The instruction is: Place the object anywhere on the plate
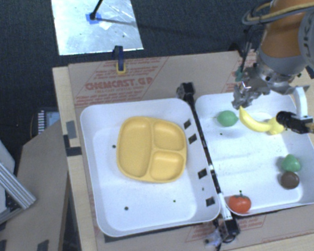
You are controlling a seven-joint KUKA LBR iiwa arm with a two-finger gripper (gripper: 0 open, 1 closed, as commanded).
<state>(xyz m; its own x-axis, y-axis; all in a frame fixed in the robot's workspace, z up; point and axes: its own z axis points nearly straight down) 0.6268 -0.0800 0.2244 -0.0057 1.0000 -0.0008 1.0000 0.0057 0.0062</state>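
A yellow plate point(150, 148) with three compartments lies in the left bin point(103, 175). The right bin point(311, 188) holds a yellow banana point(256, 123) near its back, with a round green fruit point(226, 118) just to its left. My gripper point(243, 99) hangs over the back of the right bin, directly above the banana's upper end and close to the green fruit. Nothing shows as lifted off the bin floor. The arm's grey and orange wrist point(288, 30) hides the bin's back right corner.
A second green piece point(290, 162) and a brown ball point(290, 180) lie at the right bin's front right. A red tomato point(239, 203) rests at its front left corner. A black divider point(201, 145) runs between the bins. A black fitting with a cable point(292, 122) crosses the banana's right end.
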